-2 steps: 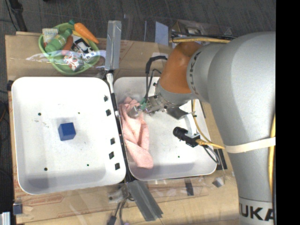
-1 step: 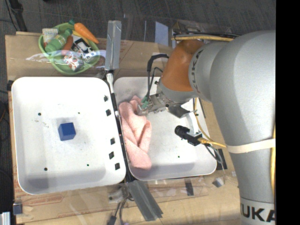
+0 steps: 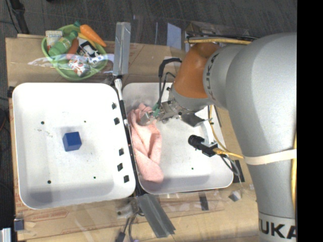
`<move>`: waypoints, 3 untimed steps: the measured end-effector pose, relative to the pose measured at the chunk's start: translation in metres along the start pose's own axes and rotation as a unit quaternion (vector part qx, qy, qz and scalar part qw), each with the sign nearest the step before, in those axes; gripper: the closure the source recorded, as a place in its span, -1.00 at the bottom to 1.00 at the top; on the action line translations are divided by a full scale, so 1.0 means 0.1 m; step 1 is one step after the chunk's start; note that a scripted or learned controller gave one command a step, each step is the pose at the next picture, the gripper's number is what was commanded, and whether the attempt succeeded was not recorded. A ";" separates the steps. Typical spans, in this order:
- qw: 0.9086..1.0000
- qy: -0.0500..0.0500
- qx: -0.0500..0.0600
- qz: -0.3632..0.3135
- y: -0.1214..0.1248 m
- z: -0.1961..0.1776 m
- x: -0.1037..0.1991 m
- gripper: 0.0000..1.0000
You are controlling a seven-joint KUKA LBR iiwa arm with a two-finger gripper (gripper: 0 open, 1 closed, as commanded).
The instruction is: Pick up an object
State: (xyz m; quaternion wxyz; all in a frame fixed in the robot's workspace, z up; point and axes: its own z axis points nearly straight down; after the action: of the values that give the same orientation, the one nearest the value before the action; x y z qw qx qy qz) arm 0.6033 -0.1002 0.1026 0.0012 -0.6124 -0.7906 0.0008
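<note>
a: where's the pink cloth (image 3: 146, 144)?
b: in the right bin (image 3: 202, 178), bunched along its left wall.
a: and the gripper (image 3: 151, 116)?
b: over the cloth's upper end, touching it; can't tell how its tips stand.
a: anything else?
b: a blue cube (image 3: 72, 140) in the left bin (image 3: 30, 185), and a green bowl (image 3: 70, 73) of toys beyond that bin.

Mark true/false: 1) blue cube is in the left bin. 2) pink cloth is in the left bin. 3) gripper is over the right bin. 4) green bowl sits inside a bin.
1) True: the blue cube lies in the left bin.
2) False: the pink cloth lies in the right bin.
3) True: the gripper is at the cloth's upper end.
4) False: the green bowl sits on the bench behind the bins.
</note>
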 end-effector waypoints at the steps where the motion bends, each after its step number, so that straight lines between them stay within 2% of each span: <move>1: 1.000 0.000 -0.001 -0.014 0.25 0.10 -0.06 -1.00; 2: 1.000 0.000 0.000 -0.014 0.25 0.00 -0.07 1.00; 3: 0.982 -0.001 -0.001 -0.190 0.63 -0.90 0.29 1.00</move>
State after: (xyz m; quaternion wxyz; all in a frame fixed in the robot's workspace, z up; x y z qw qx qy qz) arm 0.6570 -0.0567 0.1926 -0.0004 -0.4508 -0.8926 0.0001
